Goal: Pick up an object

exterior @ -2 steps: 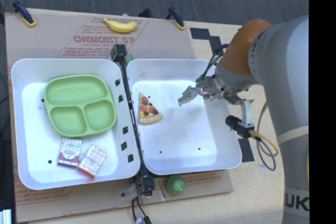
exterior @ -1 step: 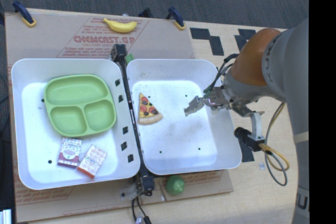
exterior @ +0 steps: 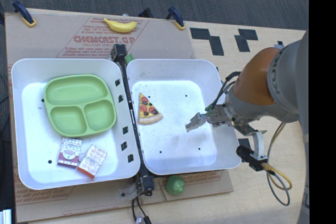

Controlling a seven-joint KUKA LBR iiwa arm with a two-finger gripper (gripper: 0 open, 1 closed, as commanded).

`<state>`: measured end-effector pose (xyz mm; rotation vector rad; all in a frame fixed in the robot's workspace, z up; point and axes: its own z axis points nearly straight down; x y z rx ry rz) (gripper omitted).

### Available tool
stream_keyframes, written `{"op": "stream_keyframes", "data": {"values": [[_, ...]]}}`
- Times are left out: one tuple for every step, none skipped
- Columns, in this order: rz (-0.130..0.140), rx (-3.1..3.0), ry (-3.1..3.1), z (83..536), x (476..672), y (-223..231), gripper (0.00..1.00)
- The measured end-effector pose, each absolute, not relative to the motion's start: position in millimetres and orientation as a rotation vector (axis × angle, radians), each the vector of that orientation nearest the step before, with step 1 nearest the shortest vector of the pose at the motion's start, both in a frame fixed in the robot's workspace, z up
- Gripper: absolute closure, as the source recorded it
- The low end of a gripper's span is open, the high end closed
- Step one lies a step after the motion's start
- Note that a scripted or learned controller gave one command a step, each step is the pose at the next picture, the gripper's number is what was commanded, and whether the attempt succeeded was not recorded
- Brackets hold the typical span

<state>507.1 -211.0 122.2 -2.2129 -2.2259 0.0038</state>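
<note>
1. Hand (exterior: pixel 195 122) sits low over the right bin (exterior: pixel 210 73), near its right wall; can't tell if open or shut, nothing seen in it.
2. Pizza slice toy (exterior: pixel 148 109) lies at the bin's left side, well apart from hand.
3. Left bin (exterior: pixel 21 113): green tray (exterior: pixel 79 104), two packets (exterior: pixel 81 156).
4. Banana (exterior: pixel 121 24) and green ball (exterior: pixel 176 184) on worktop (exterior: pixel 252 202).
</note>
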Motion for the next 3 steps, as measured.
{"op": "stream_keyframes", "data": {"values": [[-0.001, -2.215, -2.225, 98.7, 621.9, -210.0, 0.00], [0.001, -2.215, -2.225, 113.3, 586.2, -210.7, 0.00], [0.003, -2.214, -2.225, 113.5, 562.8, -210.6, 0.00]]}}
